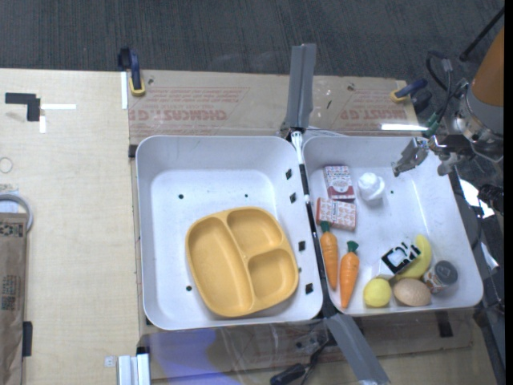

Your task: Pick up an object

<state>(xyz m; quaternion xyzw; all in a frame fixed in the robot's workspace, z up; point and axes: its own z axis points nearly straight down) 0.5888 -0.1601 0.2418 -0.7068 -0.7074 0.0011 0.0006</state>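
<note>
Overhead, the gripper (410,157) hovers by the right bin's (461,215) far edge (finger state unclear), unladen; next it must descend toward the white cap (370,186).

Pale wooden bench top (72,295); brown printed cardboard sheet (208,107) lying farther back and left of the gripper (407,159); blue-and-yellow clamp (409,91) just beyond the gripper; second clamp (132,70) far to its left; black L-shaped tape mark (24,103) farther left
</note>
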